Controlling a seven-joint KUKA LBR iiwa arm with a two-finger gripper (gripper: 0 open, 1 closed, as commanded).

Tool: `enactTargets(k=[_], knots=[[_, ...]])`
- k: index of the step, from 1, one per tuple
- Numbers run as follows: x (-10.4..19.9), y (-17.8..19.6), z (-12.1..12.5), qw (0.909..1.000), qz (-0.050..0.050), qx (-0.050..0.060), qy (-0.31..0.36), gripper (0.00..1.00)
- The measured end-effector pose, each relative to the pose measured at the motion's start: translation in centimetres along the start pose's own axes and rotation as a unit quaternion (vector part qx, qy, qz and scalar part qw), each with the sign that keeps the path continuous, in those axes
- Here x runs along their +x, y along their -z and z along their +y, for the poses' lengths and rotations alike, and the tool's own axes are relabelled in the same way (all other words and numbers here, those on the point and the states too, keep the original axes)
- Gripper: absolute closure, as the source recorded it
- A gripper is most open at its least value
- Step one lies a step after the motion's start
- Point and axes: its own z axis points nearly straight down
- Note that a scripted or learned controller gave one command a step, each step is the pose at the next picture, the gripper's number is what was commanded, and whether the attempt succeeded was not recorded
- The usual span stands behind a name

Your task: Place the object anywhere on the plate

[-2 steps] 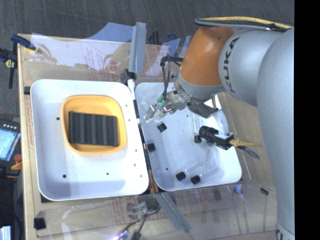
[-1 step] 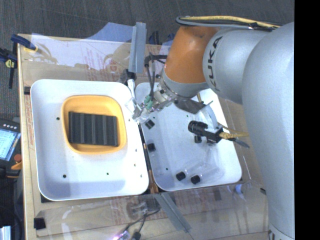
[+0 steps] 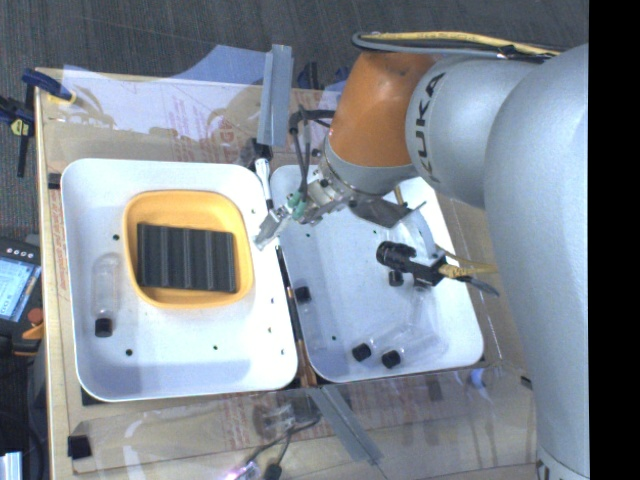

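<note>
The dark ridged block [image 3: 190,258] lies on the yellow plate [image 3: 185,206] in the left bin [image 3: 150,368], at the left middle of the frame. The gripper [image 3: 270,228] hangs by the plate's upper right corner, beside the right bin [image 3: 340,313]. I cannot tell if it is spread or pressed together. The arm [image 3: 480,118] says KUKA.
</note>
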Motion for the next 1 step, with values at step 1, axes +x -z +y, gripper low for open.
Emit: enactTargets(k=[1], knots=[[2.65,-1.11,3.36,1.0,0.0,0.0,-0.003,0.0]])
